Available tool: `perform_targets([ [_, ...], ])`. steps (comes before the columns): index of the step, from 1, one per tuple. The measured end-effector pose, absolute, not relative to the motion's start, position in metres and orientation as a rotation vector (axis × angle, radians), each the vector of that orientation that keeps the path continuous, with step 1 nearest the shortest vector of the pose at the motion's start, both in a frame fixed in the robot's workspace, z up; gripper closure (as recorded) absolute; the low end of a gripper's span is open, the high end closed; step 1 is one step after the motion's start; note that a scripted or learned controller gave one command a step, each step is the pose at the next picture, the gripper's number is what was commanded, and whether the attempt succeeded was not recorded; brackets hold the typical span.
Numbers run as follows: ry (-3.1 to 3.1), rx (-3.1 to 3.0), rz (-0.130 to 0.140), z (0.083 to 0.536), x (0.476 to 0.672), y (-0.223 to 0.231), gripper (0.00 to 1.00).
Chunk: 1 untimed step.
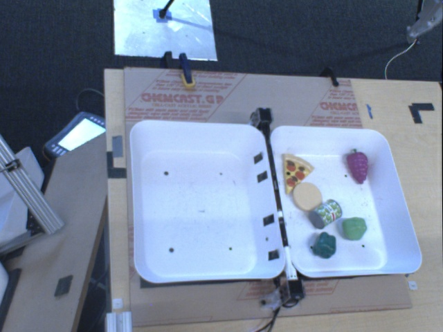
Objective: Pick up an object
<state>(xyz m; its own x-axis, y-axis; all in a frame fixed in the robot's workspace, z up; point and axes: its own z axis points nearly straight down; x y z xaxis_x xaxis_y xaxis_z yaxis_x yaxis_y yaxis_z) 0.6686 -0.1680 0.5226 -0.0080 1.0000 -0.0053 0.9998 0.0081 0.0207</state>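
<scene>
The right white bin (400, 206) holds several toy foods. A pizza slice (297, 169) lies near its left wall, and a tan round disc (307, 196) sits just below the slice. Beside the disc lies a small grey can with a green label (326, 213). A purple berry (357, 166) rests toward the bin's far right. A light green piece (354, 228) and a dark green broccoli (323, 245) sit near the front wall. All of them lie apart from any fingers.
The left white bin (138, 206) adjoins the right one along a black clipped seam (275, 199). Both stand on cardboard (228, 95). A shiny metal sheet (165, 19) lies beyond the bench, and a pale grey part with a thin cable (423, 23) hangs at the top right.
</scene>
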Motion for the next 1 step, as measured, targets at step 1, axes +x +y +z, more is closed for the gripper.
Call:
perform_targets([
  [1,2.226,2.205,0.005,0.5235,0.6690,-0.1691,1.00],
])
